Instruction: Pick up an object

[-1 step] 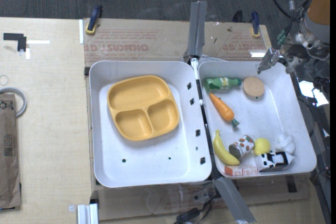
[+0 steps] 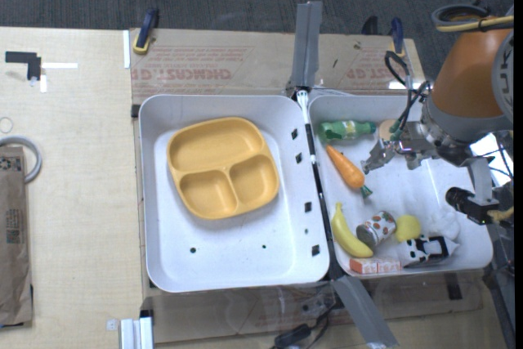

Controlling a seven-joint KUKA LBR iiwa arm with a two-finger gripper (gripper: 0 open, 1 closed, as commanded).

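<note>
While a yellow plastic three-compartment plate (image 2: pixel 222 167) lies alone in the left shallow white bin (image 2: pixel 155 200), the right shallow white bin (image 2: pixel 474 257) holds the clutter: a green plastic bottle (image 2: pixel 346 130) on its side near the far wall, an orange toy carrot (image 2: pixel 346 167) just below it, a curved yellow banana (image 2: pixel 348 234) towards the front, then a small red-and-white printed can (image 2: pixel 377 229), a yellow lemon-shaped piece (image 2: pixel 407 226) and a black-and-white toy (image 2: pixel 426 248). The grey two-finger gripper (image 2: pixel 394 152) hangs over the bin's middle, right of the carrot, its metal fingers (image 2: pixel 375 158) spread apart, nothing between them.
</note>
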